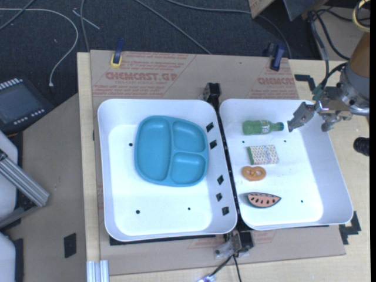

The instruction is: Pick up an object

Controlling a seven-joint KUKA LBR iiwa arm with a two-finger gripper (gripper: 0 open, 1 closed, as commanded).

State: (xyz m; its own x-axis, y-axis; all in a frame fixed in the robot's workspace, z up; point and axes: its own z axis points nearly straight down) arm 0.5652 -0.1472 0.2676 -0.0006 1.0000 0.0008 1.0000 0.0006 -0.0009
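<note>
Nearby: bottle (262,127), pretzel (254,172), melon slice (263,200).

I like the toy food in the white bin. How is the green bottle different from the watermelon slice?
The green bottle is green all over, while the watermelon slice is reddish-pink with dark seeds and a green rind. The bottle is long and rounded; the slice is a flat half-moon. The bottle lies at the far end of the right bin, near the gripper; the slice lies at the near end. Both lie flat in the same bin.
</note>
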